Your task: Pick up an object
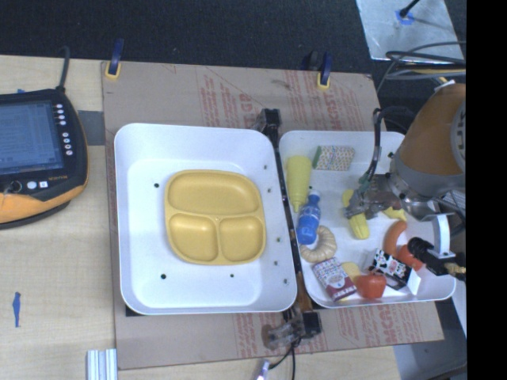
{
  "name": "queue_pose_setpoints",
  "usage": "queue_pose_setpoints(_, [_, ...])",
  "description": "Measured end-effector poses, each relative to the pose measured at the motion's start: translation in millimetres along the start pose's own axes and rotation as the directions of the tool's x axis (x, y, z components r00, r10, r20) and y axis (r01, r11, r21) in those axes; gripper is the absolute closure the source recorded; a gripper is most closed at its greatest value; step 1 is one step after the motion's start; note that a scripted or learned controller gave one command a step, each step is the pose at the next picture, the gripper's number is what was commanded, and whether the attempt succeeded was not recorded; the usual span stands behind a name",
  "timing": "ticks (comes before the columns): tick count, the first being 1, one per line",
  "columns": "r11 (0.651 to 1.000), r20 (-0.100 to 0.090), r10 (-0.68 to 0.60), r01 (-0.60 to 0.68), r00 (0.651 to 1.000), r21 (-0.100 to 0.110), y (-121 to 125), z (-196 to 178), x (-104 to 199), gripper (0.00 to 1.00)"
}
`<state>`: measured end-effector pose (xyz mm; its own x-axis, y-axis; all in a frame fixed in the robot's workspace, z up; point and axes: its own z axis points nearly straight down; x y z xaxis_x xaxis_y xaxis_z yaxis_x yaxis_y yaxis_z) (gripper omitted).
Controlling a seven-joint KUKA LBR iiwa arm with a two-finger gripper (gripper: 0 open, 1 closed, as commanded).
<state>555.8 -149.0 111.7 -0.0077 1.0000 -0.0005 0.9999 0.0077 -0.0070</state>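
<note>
Reaching in from the right, my claw (366,206) hangs low in the right bin (333,142), just above a yellow toy (359,226); whether it is spread or pinching, I cannot tell. A yellow tray (215,215) lies in the left bin (142,212).

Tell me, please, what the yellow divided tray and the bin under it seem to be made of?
The yellow tray looks like moulded plastic, matte: even colour, soft rounded compartment edges, no sharp glare. The left bin looks like smooth white plastic, slightly glossy, with a rounded rim and small dark holes. Neither can be confirmed by sight alone.
</note>
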Motion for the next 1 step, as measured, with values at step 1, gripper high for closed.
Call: queue_pose_setpoints(1, [1.0, 0.0, 0.003, -0.003, 1.0, -0.006, -4.4, -132.0, 27.9, 1.0])
